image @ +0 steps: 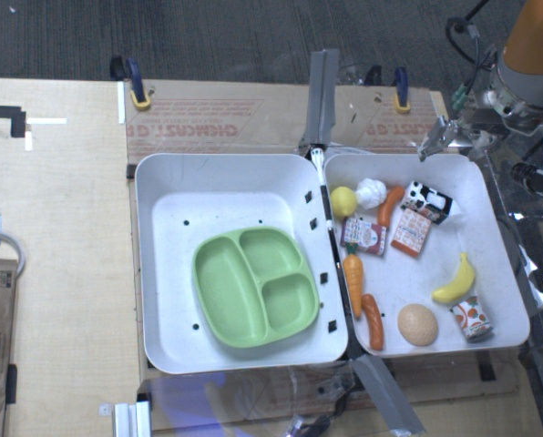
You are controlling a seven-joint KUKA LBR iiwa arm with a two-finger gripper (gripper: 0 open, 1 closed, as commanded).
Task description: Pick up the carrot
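The carrot [353, 285] is orange and tapered. It lies lengthwise along the left wall of the right bin [499, 244], about halfway down. Just below it lies a redder, sausage-shaped piece [373, 321]. My gripper [446, 137] hangs over the bin's far right corner, well up and to the right of the carrot, with nothing visibly in it. The grey arm with its orange band [531, 25] comes in from the upper right.
The right bin also holds a lemon [343, 201], a white crumpled item [371, 191], an orange stick [390, 206], two red packets [363, 235], a cow-print box [429, 200], a banana [455, 282], an egg [417, 324] and a small can [472, 320]. A green divided plate [256, 285] sits in the left bin [162, 244].
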